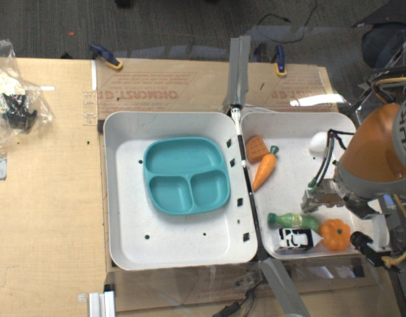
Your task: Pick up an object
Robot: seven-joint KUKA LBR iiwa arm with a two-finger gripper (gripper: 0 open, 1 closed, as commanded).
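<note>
Two white bins sit side by side on the bench. Left bin (123, 243): holds a teal tray (187, 175) with three compartments, lying flat near the bin's middle. Right bin (292, 127): holds the loose objects and the arm's working end.

Objects in the right bin, from far to near: an orange-brown block (256, 148) close to the divider between the bins; a carrot (265, 167) with a green top, lying tilted just beside and partly touching the block; a white egg-like ball (318, 143) near the far right wall; a green bottle (293, 220) lying on its side; a black-and-white box (296, 239) just below the bottle, against the near wall; a small pumpkin (335, 235) to the right of the box and bottle.

Arm (381, 154): grey with an orange band, entering from the right and bending down into the right bin. Gripper (313, 202): low over the bin floor, just above the right end of the bottle and near the pumpkin. Finger spacing cannot be told from this angle, and no object is seen between the fingers.

On the bench left of the bins lies a clear bag (14, 94) with dark parts inside. Cardboard (169, 88) lies beyond the bins, with clamps (107, 56) at its far edge.
</note>
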